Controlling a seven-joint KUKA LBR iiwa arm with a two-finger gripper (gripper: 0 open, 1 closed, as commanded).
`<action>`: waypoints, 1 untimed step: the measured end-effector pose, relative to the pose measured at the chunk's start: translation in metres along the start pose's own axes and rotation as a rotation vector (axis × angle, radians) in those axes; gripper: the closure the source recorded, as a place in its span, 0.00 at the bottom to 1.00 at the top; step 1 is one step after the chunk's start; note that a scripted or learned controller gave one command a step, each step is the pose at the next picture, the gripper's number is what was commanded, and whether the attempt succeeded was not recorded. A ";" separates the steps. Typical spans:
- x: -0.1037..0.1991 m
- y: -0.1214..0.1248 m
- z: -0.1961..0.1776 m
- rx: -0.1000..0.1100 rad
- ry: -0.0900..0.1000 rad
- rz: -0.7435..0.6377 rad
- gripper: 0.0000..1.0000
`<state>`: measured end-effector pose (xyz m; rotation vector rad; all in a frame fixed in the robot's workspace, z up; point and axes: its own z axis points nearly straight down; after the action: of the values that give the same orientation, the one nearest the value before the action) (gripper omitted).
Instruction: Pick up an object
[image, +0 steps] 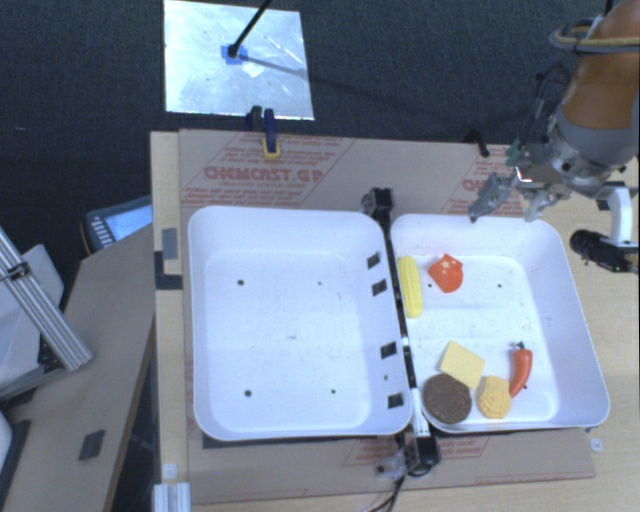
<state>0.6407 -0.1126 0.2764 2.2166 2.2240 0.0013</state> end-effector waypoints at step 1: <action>0.031 -0.044 0.103 0.012 0.004 0.002 0.00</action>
<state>0.5963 -0.0822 0.1736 2.2264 2.2302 -0.0084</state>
